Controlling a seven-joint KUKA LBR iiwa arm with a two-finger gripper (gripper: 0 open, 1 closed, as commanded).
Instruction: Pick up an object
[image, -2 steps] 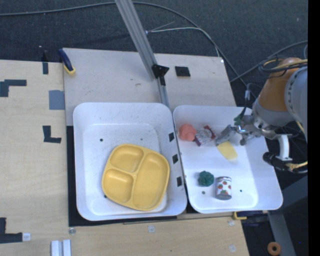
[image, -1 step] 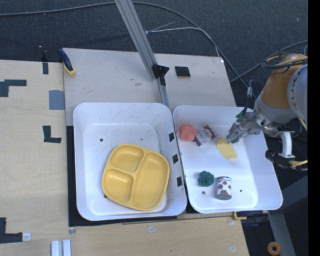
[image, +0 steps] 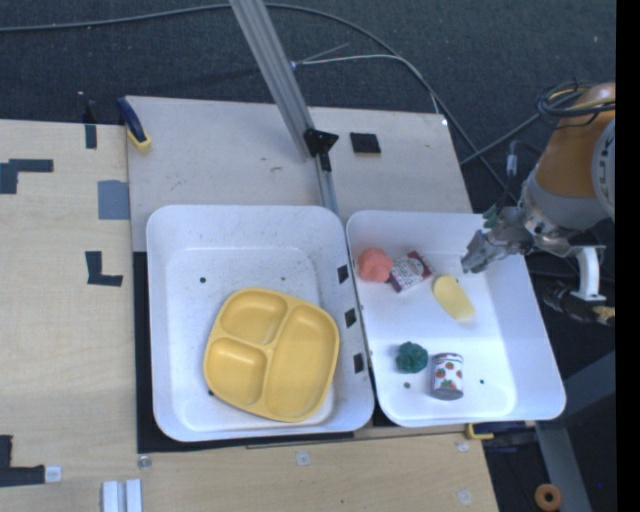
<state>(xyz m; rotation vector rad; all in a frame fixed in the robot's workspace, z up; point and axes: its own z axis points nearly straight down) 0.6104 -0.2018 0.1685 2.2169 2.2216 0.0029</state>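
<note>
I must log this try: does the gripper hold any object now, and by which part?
Nothing is held. The gripper hangs above the right bin, apart from the yellow object lying there.

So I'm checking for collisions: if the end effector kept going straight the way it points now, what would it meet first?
Probably the yellow object in the right bin. The end effector points down and leftward just above it. Height is unclear from this slanted view, so it might pass it and hit the bin floor instead.
</note>
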